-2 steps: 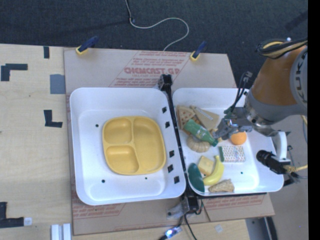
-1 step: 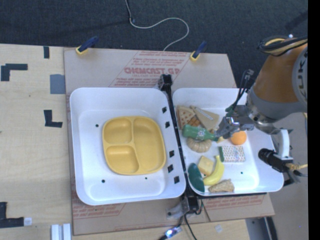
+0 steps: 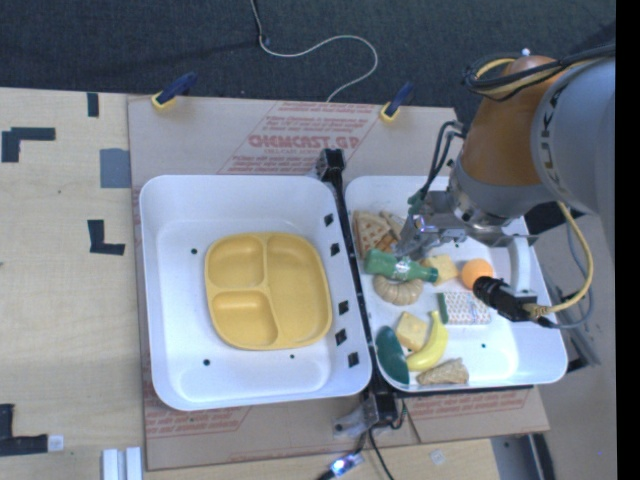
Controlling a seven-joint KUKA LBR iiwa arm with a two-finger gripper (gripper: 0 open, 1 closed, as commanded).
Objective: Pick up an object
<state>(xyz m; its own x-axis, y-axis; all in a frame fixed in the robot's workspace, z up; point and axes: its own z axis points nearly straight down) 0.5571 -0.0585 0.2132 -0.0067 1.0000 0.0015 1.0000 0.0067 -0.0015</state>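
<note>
The arm (image 3: 520, 148) hangs over the right bin (image 3: 545, 363). Its gripper (image 3: 412, 258) sits on the green bottle (image 3: 398, 265), left of the orange ball (image 3: 477, 270); I cannot tell its opening. It should grip the bottle's middle squarely, then lift straight.

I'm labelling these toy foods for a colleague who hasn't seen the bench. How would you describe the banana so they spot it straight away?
Look in the right bin, the one crowded with toy food, and go to its near edge. The banana lies there between a pale yellow wedge and a tan cracker-like piece. It is the only curved, bright yellow piece with a dark tip.
</note>
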